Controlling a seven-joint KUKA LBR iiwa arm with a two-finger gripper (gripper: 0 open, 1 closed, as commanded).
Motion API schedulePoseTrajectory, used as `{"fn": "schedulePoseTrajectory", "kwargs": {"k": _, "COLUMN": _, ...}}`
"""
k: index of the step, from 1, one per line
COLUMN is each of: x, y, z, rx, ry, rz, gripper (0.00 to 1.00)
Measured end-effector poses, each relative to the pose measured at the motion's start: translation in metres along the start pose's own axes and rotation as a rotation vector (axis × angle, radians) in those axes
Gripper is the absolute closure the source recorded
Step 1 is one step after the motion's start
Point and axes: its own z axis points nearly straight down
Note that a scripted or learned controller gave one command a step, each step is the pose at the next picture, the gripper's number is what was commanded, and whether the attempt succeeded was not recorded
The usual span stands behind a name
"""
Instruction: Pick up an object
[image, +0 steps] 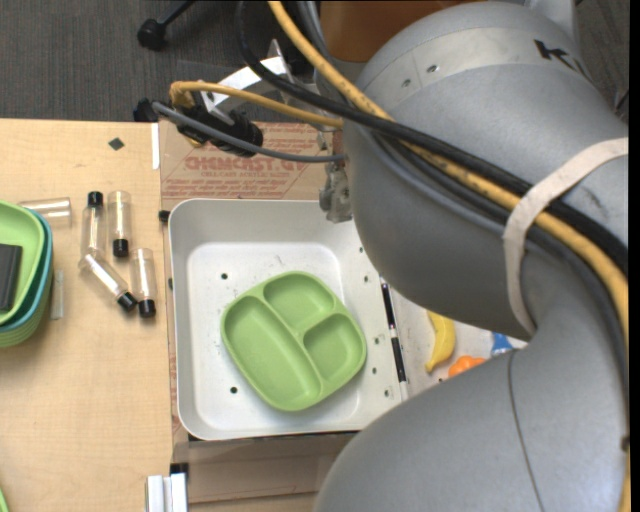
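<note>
**Grey arm looms over the bins, green plate lying in the left one**

Grey metal takes up the near right of the view: the arm (470, 200) bulks large, its rounded casing running from the bottom edge up to the top right, with yellow and black cables (400, 125) strapped across it by a pale band. Its body covers most of the right bin (400, 330). The claw is hidden, so I cannot tell whether it is spread or closed, nor whether it pinches anything.

The left bin (200, 240) lies open to view. A green divided plate (293, 340), with three compartments, rests flat on its floor, a little toward the near right corner.

In the gap beside the arm, inside the right bin, a yellow object (441, 338) and an orange one (462, 366) peek out.

Farther left on the wooden bench (80, 400), clear vials (118, 262) with black caps lie scattered, and stacked green trays (25, 275) sit at the left edge.
</note>
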Motion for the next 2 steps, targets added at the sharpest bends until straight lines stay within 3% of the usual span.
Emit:
{"fn": "schedulePoseTrajectory", "kwargs": {"k": 1, "x": -0.025, "y": -0.006, "z": 0.115, "rx": 0.000, "ry": -0.003, "rz": -0.025, "gripper": 1.00}}
{"fn": "schedulePoseTrajectory", "kwargs": {"k": 2, "x": -0.014, "y": -0.003, "z": 0.305, "rx": 0.001, "ry": -0.004, "rz": 0.006, "gripper": 1.00}}
